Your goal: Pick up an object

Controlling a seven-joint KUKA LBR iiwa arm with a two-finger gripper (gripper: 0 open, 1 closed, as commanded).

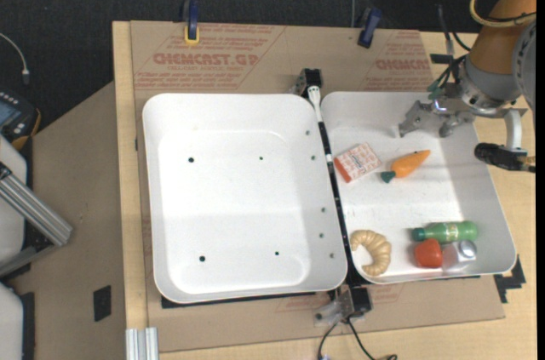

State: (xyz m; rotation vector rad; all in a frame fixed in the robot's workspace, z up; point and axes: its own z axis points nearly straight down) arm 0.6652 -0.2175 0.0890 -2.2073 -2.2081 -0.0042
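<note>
Approach stage: nothing grasped yet, arm poised at the far edge of the right bin.

Nearest lie a croissant [372, 251], a red tomato [428, 253] and a green bottle [444, 231] against the right bin's [477, 180] near rim; mid-bin sit a carton [357, 162] and a carrot [407, 164] with open room around them. Farthest, the gripper [427, 119] hovers, jaws spread and empty; it likely must descend toward the carrot.

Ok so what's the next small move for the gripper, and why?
Probably ease down and toward the carrot. The gripper hovers near the back of the right bin holding nothing, and the carrot lies closest, apart from the other items.
</note>
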